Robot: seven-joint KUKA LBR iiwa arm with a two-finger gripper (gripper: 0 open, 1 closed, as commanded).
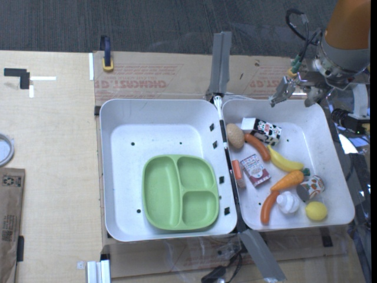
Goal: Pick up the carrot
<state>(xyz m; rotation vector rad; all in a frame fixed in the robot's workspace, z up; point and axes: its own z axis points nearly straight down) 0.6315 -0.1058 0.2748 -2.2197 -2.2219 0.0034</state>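
The carrot [286, 181], orange with a small green top, lies slanted in the right bin [333, 139], just below the banana [285, 161]. My gripper [296, 95] hangs above the bin's far edge, well up and away from the carrot. Its fingers are spread open with nothing between them.
Crowded around the carrot are a yellow lemon [316, 211], a white bottle-like piece [288, 203], a small can [312, 186], orange-red sausages [267, 208], a red box [255, 170], a cow-print carton [266, 131] and a potato [235, 135]. The left bin [121, 158] holds a green divided plate [180, 191].
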